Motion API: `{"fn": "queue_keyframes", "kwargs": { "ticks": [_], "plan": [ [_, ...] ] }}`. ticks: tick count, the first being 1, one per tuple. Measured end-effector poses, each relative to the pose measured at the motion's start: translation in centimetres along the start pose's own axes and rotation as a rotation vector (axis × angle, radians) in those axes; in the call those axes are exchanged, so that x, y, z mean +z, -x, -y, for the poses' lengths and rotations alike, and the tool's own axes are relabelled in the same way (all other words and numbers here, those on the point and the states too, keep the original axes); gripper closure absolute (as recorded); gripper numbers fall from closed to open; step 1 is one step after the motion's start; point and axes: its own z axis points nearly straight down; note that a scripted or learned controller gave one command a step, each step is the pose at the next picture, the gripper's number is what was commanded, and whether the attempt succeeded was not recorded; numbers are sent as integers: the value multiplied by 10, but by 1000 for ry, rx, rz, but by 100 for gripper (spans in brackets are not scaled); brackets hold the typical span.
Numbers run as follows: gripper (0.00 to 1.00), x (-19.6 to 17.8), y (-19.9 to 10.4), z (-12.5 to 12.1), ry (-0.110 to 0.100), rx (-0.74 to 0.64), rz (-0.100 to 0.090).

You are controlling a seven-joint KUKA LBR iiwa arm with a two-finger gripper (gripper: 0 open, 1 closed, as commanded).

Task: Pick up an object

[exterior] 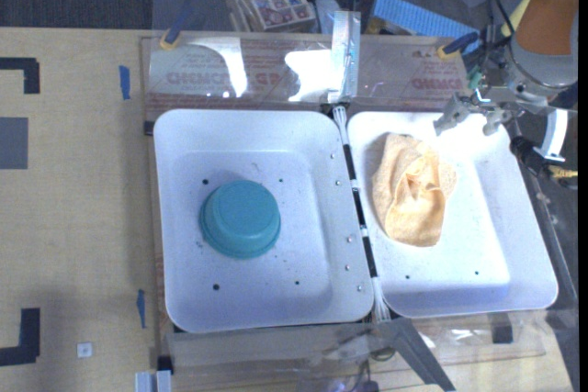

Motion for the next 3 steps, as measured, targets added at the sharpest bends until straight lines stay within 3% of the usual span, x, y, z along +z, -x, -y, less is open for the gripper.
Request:
{"fn": "queue_keyframes", "kwargs": {
  "ticks": [1,2,3],
  "plan": [
    [0,98,-35,20,13,-342,4],
    [100,86,-34,19,20,-338,4],
    [100,98,-70,1,12,-283,8]
  ]
}}
